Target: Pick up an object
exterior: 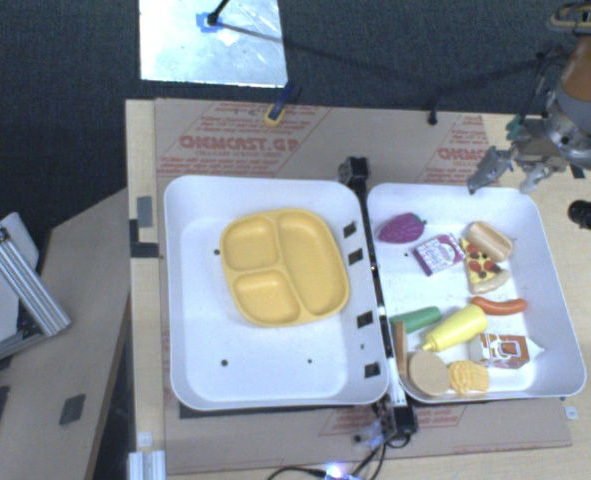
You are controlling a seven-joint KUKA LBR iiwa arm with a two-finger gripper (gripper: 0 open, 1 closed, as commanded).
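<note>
Up beyond the far right corner of the right bin [555, 268], gripper [508, 172] poised with fingers spread wide, nothing between them. Inside that bin, well apart from the claw: purple grapes [402, 228] at the far left, a small pink carton [438, 255] beside them, hot dog [487, 239] and pizza slice [483, 270] toward the middle, yellow mustard bottle [455, 329], cookie [427, 373] and waffle [468, 377] along the near edge. Left of that bin, a yellow divided plate [280, 266] lying flat in the left bin [190, 368].

The arm [581, 78] reaches in from the right, its gripper [510, 171] hanging open-fingered, holding nothing.
</note>
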